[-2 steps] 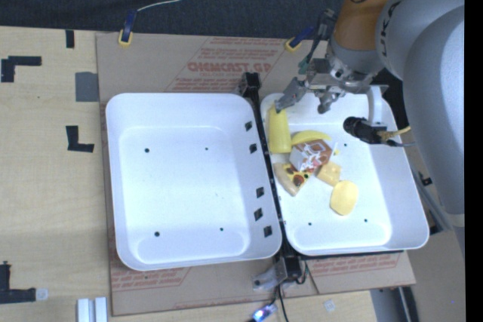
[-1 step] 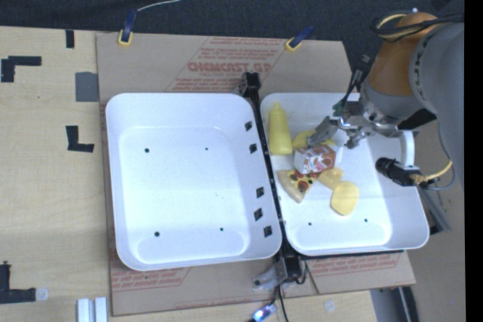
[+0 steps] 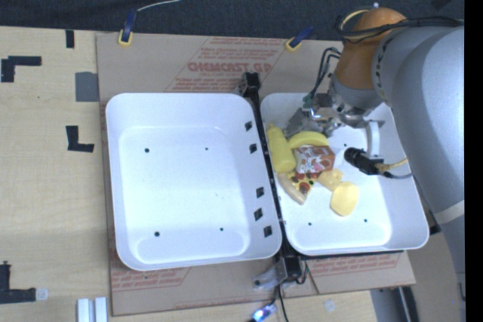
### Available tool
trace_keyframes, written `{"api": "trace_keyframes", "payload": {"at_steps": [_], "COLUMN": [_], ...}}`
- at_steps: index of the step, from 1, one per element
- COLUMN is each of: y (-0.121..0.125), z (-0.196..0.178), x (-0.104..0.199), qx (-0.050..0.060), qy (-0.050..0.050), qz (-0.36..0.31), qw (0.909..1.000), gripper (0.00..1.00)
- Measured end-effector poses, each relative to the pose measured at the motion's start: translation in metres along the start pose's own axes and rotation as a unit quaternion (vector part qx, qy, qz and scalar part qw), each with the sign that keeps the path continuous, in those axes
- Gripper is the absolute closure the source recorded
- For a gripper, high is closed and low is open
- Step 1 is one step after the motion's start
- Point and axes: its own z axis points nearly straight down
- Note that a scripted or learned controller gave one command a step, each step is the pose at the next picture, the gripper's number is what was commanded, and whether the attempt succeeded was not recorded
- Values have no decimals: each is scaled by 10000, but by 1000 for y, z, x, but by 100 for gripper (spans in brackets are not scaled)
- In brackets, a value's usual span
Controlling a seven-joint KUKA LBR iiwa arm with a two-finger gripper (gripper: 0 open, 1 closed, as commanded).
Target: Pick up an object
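Toys lie heaped in the right bin (image 3: pixel 392 234), crowded toward its left wall, while the left bin (image 3: pixel 128 162) beside it holds nothing to grasp. The pincer (image 3: pixel 321 115) hangs over the top of that heap, just above the banana (image 3: pixel 309 139), under the arm's orange band (image 3: pixel 361 49); whether its tips stand apart or together cannot be told from this slant, and nothing shows between them. The heap looks like play food: a yellow block (image 3: pixel 278 151) against the bin wall, the curved banana lying across its upper end, a red-printed packet (image 3: pixel 312 160) beneath that, a pizza slice (image 3: pixel 298 188) pointing down-left, and a pale yellow round piece (image 3: pixel 344 199) a little apart at lower right. All of these are judged light, hollow plastic or soft foam, so weight should be no trouble; slip is the likelier fault, since smooth rounded skins tend to squirt out of a two-point grip. The banana offers the best hold across its narrow middle, with the closing line set square to its curve. The round piece stands clearest of its neighbours but would roll. The packet and slice lie flat and touching others, giving little edge to pinch, and a grab there risks dragging the pile.
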Motion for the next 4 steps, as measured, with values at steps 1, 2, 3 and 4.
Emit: {"api": "trace_keyframes", "payload": {"at_steps": [1, 2, 3, 4], "y": [-1, -33, -97, -122], "z": [-11, -161, -186, -231], "x": [-1, 63, 95, 175], "qx": [11, -40, 39, 13], "qy": [5, 25, 27, 28], "qz": [7, -23, 2, -27], "qw": [10000, 10000, 10000, 10000], "gripper": [100, 100, 100, 100]}}
